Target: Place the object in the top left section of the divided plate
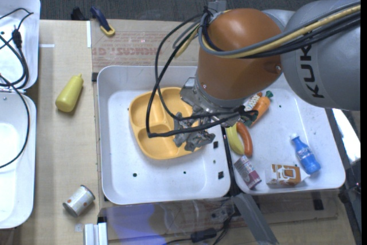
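A wooden bench (69, 140) carries two shallow white bins side by side, set against dark flooring at the top of the view. The left bin (114, 175) holds a yellow divided plate (150, 123). The grey arm, with its orange band (241, 54), reaches in from the right, and the gripper (192, 132) sits low over the plate's right side, at the edge of its compartments. No object is discernible between the gripper and the plate; whether the tool is released or clenched cannot be told. The right bin (321, 181) contains a hot dog (245, 139), a banana (232, 137), a carrot (261, 107), a blue bottle (304, 155), a small orange carton (285, 175) and a dark red wrapped item (248, 172). Outside the bins, a yellow mustard bottle (69, 93) and a tin can (78, 200) lie on the bench.
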Tool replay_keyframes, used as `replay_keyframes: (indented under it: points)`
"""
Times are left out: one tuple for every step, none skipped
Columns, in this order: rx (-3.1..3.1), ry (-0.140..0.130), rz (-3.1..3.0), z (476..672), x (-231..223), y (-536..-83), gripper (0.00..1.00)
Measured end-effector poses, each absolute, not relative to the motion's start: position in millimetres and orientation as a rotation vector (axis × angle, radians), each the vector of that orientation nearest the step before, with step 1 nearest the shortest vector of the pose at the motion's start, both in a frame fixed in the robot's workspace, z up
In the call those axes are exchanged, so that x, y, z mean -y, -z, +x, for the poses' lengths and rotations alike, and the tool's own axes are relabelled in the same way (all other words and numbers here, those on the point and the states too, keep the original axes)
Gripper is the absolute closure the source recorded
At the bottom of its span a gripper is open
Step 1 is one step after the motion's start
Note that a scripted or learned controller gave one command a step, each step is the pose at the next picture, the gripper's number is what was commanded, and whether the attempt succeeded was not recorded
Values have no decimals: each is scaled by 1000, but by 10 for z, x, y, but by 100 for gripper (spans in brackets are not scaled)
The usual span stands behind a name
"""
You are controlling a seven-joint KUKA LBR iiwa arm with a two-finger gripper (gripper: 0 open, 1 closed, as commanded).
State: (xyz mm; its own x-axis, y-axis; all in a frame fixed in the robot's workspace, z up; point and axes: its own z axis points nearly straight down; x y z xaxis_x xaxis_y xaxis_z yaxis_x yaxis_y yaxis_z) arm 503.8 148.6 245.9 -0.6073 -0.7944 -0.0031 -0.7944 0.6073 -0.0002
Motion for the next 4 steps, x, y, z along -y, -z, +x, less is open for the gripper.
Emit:
replay_keyframes:
  points:
    - [-2857,-3,-1312,4925,-1801,-1584,100]
    - [-2867,-1,-1283,4850,-1181,-1788,100]
    - [-2590,-3,-1772,4939,-1559,-2227,100]
    - [-2580,-2,-1787,5263,-1370,-2545,100]
